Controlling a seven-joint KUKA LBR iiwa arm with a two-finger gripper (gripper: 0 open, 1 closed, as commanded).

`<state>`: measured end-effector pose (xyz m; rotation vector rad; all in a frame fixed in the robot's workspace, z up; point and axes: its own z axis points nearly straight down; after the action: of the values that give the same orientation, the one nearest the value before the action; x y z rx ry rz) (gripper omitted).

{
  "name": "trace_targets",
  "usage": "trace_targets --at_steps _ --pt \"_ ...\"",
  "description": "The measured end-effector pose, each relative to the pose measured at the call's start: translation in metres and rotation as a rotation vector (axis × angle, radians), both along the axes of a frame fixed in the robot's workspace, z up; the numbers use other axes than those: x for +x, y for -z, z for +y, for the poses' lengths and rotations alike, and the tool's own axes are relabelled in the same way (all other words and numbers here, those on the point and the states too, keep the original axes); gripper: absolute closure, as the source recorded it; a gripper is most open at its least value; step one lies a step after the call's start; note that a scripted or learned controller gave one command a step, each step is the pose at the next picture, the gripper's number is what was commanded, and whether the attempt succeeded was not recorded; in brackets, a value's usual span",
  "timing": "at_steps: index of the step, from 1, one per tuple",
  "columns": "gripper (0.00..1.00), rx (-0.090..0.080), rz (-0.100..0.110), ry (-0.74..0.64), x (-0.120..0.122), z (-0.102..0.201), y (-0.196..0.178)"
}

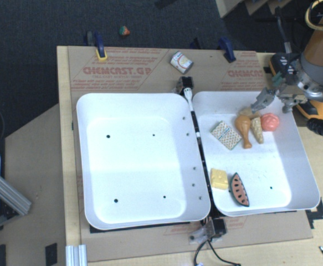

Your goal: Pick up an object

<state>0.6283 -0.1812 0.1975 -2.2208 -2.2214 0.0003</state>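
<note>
Watermelon slice (239,189), gripper (276,97) fingers unclear

Illumination is even and moderately bright. The left bin (139,159) shows a brighter band across its upper floor. Shadows are soft. Focus is slightly soft overall.

White bins (133,215) — pink ball (270,121), yellow block (219,179), red-and-black watermelon slice (239,190).
</note>
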Motion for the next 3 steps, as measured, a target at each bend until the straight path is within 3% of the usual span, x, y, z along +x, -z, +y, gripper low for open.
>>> trace_targets --at_steps 1,2,3 --pt "0.00 0.003 0.008 -0.003 0.034 0.011 0.120" --pt "1.00 -0.004 0.000 -0.004 0.036 0.008 0.099" --pt "1.00 0.000 -0.015 -0.007 0.010 0.083 -0.048"
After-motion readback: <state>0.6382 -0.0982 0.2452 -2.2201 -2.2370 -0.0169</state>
